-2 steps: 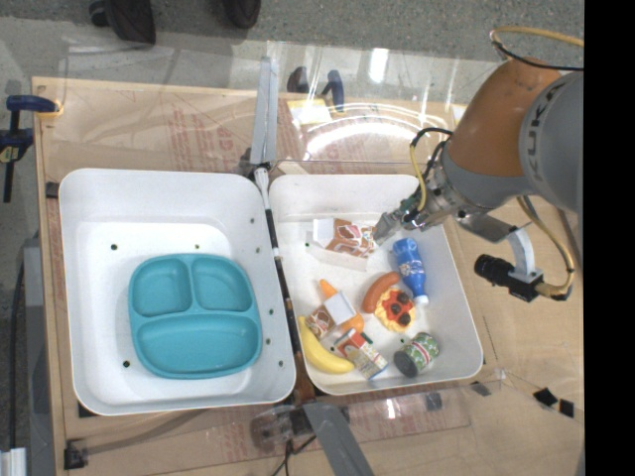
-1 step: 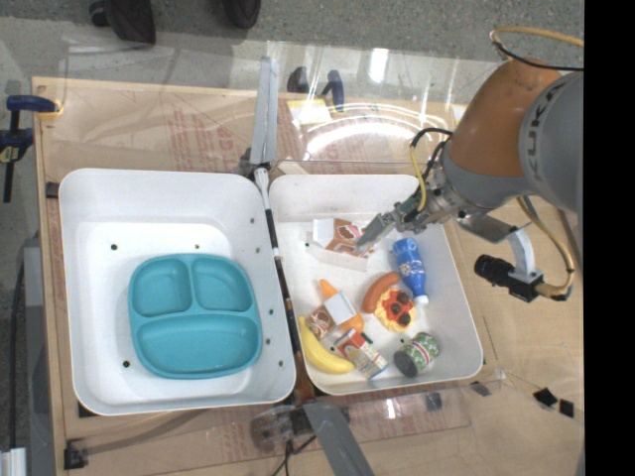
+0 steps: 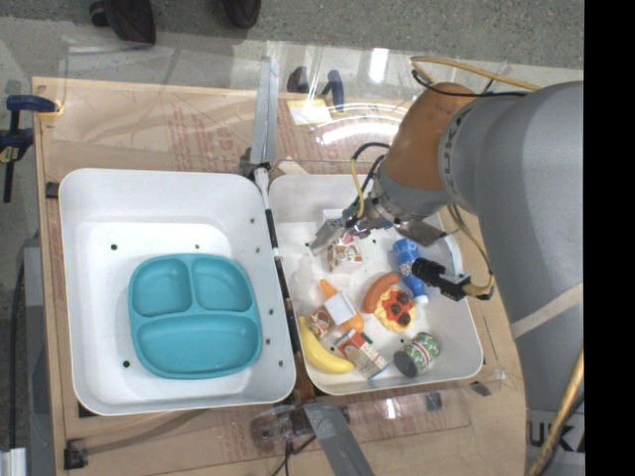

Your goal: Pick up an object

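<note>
The gripper (image 3: 335, 234) hangs low in the right bin (image 3: 298, 201), just above a small red-and-white carton (image 3: 345, 255); its state cannot be told. Nearby lie a blue bottle (image 3: 407, 258), pizza slice (image 3: 398, 307), banana (image 3: 322, 351) and can (image 3: 425, 350). A teal tray (image 3: 194, 315) sits in the left bin (image 3: 99, 191)

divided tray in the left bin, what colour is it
Teal blue all over; the divided tray shows plainly in the camera view.

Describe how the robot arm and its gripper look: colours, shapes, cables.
The arm is a thick, rounded grey body with a broad orange band above the wrist. Thin yellow and black cables loop around that band. The gripper at its end is a small, dark metal part with grey pieces.
</note>
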Controlling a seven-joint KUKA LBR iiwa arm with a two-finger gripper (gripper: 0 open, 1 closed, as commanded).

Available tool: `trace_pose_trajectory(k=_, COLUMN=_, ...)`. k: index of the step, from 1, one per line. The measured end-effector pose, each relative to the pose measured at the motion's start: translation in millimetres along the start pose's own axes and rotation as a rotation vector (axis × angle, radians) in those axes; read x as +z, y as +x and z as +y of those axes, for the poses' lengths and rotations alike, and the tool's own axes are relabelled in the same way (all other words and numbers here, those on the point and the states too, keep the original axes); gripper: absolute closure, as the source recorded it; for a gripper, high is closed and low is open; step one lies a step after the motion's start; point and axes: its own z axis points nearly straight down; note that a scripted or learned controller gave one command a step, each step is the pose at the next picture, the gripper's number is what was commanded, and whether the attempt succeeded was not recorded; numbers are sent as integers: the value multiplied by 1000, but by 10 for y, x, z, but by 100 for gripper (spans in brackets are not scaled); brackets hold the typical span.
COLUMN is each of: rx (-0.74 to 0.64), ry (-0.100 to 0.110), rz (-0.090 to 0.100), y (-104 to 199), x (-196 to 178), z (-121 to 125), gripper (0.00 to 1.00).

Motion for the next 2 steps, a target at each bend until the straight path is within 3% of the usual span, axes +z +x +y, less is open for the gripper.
trace_pose_trajectory(k=1, rx=-3, ry=0, rz=-1, y=-12, x=-117, z=3, gripper=100)
trace_pose_trajectory(k=2, rx=-204, ry=-2, rz=-2, y=122, x=-994, z=450, gripper=100)
